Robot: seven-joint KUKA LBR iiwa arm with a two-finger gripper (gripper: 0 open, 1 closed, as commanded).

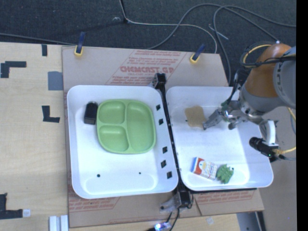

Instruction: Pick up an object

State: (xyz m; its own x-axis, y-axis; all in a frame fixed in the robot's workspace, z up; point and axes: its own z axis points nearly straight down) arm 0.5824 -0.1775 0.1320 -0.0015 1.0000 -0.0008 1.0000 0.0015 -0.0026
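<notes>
The gripper [208, 124] reaches into the right bin [250, 165] from the right, its grey fingers slanting down and to the left. The tips end just beside the right edge of a tan flat piece [194, 115], which lies in the far left part of that bin. Whether the tips touch the piece cannot be told, and the view is too small and blurred to tell how far apart the fingers stand. Nothing can be seen between them.

Counted, there are 2 white bins side by side. The right bin holds 3 things: 1 tan flat piece, 1 small red-and-white packet [204, 168] near the front, and 1 green knobbly thing [224, 173] touching the packet's right end. The left bin [79, 162] holds 2 things: 1 green divided plate [126, 126] with 3 compartments, lying in the middle, and 1 small black block [90, 113] just beside the plate's left edge. The packet and green thing lie well apart from the gripper.
</notes>
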